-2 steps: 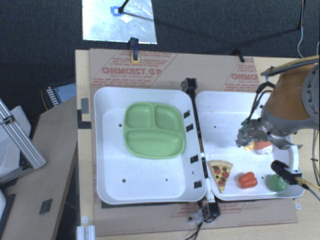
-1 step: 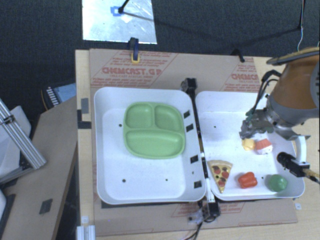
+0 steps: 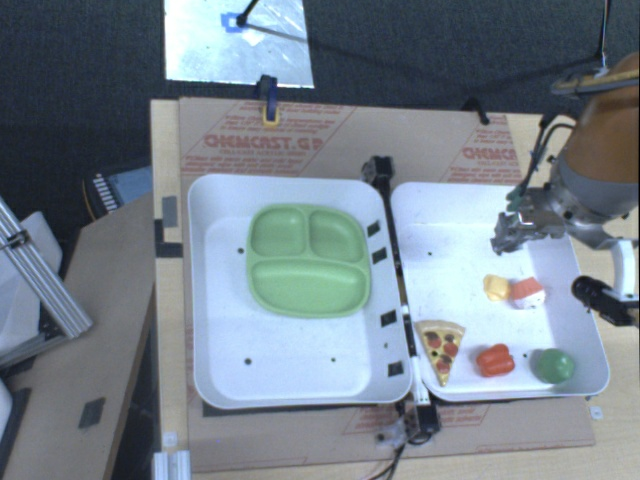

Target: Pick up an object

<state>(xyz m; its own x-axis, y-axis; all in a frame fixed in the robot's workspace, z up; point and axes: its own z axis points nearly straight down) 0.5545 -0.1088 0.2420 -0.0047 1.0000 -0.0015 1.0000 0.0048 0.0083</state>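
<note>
The claw (image 3: 512, 232) hangs above the right bin (image 3: 450, 208), carrying nothing; I cannot tell how wide it stands. It looks like the approach step. Next it must descend onto the yellow-and-red toy (image 3: 513, 289) just below it in that bin.

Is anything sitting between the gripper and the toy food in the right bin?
Nothing visible does. The gripper hangs over bare white floor of the right bin. The closest items, a yellow piece touching a red and white piece, lie just toward the camera from it, with open bin floor in between.

Glossy white plastic bins (image 3: 300, 388), matt green plastic plate (image 3: 306, 261), brown cardboard sheet (image 3: 330, 133)
</note>
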